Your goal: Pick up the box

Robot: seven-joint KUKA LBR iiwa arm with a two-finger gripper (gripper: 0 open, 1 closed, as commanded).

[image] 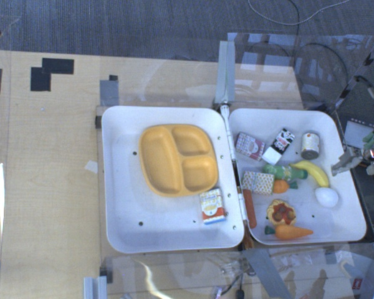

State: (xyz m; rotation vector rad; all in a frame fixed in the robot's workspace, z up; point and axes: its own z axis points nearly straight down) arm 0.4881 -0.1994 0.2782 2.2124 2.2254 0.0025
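Two bins sit side by side on the counter (50, 185). In the left bin (121, 229) a divided plate (177, 159) lies toward the back, with a small box (212, 205) just in front of its right corner. The right bin (349, 223) holds a banana (315, 172), an egg (326, 197), a can (310, 145) and a carrot (292, 232).

Bright, even light — slightly soft, perhaps glare below.
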